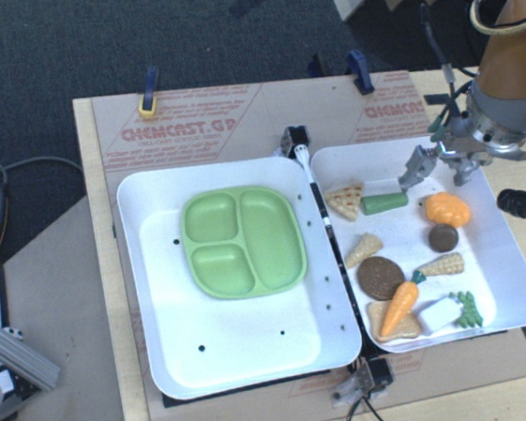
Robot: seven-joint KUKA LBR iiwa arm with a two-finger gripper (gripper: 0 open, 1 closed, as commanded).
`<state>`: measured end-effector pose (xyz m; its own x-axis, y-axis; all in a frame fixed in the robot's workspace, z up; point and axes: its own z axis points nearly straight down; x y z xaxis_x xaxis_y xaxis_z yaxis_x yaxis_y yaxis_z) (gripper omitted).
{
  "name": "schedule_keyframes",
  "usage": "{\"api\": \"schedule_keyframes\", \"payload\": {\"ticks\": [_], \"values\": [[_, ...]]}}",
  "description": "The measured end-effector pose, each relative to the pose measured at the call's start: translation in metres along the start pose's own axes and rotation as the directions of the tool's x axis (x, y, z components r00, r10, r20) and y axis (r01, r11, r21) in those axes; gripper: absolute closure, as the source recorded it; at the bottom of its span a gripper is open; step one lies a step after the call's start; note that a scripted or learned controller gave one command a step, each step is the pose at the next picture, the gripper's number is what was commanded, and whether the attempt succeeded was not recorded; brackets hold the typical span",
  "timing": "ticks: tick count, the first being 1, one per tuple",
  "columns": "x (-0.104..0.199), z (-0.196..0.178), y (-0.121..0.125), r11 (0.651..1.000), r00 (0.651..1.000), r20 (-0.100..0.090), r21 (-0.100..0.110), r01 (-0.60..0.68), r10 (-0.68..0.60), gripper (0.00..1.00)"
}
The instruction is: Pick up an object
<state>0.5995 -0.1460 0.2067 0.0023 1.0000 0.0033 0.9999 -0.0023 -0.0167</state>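
Tool [438, 158] hovers over the right bin [525, 269], fingers spread, nothing between them. Green cylinder [384, 203] lies just below-left of it, orange fruit [447, 209] directly beneath: likely targets.

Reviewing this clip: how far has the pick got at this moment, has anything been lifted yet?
Done: the arm has reached over the right bin, and the gripper sits above its far edge. In hand: nothing visible between the fingers. Left: the whole grasp; the green stick, orange fruit, carrot and brown cookie all lie in the bin.
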Motion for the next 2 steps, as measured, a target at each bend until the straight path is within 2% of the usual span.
{"api": "schedule_keyframes", "payload": {"ticks": [1,2], "values": [[0.0,-0.007,0.002,1.0,1.0,0.002,-0.012,0.003,-0.003,0.0],[-0.002,0.053,-0.007,1.0,1.0,0.0,-0.005,0.001,-0.001,0.0]]}}
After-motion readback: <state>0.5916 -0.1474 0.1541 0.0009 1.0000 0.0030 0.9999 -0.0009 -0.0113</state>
